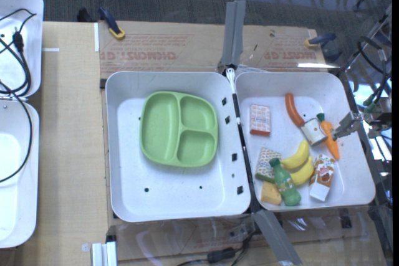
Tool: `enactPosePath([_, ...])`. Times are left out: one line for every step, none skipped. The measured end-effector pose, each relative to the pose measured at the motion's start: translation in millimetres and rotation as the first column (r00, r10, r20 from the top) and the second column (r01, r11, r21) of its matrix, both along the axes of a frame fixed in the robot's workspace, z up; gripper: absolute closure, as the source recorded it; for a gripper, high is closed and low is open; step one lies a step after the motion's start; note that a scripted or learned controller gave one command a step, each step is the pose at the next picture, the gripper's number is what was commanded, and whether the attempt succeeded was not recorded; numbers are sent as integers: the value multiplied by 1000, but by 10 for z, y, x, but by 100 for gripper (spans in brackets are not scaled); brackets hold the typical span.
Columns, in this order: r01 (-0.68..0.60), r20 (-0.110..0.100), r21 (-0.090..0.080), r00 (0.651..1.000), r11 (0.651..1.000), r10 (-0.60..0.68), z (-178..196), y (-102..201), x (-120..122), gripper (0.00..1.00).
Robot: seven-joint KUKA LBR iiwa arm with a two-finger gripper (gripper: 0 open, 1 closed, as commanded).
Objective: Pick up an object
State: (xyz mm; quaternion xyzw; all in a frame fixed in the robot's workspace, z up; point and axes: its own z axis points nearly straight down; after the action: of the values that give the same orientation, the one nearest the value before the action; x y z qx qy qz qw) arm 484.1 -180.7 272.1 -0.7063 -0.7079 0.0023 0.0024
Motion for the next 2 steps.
enactPosePath([-25, 0, 2, 1000, 1000, 25, -1131, -212, 201, 0])
enactPosePath([-45, 1, 2, 999, 999, 45, -1023, -126, 145, 0])
